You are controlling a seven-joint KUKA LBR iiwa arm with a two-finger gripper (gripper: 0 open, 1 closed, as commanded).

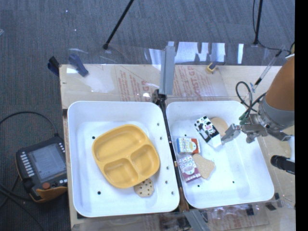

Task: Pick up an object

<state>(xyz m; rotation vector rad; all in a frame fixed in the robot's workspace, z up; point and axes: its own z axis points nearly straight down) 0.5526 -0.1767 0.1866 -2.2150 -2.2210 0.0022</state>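
pincer (230, 134) beside cow-print carton (207, 129) | fingers indistinct | arm (279, 100) cropped right

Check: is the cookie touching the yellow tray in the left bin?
Touching, as far as the camera view shows: the cookie sits tucked under the yellow tray's lower rim, with no white bin floor visible between them.

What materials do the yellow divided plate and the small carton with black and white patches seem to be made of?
Yellow divided plate: probably moulded plastic, smooth and slightly matte, with one even colour and rounded compartment ridges. Small carton: likely printed cardboard, judging by its flat faces and sharp folded edges, though it may be a plastic toy.
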